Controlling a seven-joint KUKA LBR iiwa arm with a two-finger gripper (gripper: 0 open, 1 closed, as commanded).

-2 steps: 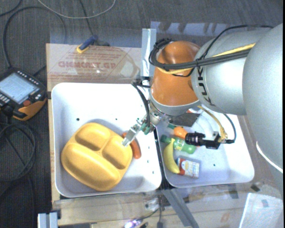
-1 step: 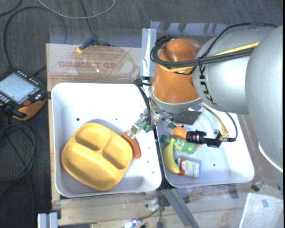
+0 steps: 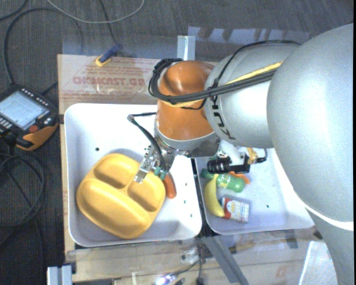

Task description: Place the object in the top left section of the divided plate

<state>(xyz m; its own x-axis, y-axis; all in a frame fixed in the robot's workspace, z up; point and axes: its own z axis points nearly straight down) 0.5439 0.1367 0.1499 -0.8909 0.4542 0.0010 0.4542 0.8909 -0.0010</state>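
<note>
Carrot-like orange object (image 3: 169, 187) is lying beside the yellow divided plate (image 3: 121, 196) — outside its sections — while the gripper (image 3: 149, 166) is hovering over the plate's upper rim; jaw state unclear.

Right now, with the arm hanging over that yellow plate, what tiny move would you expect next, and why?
Probably a short drop toward the plate. The gripper hovers at the right edge of the yellow divided plate in the left bin, with an orange sausage-like piece just beside the plate. I can't tell what it carries.
</note>
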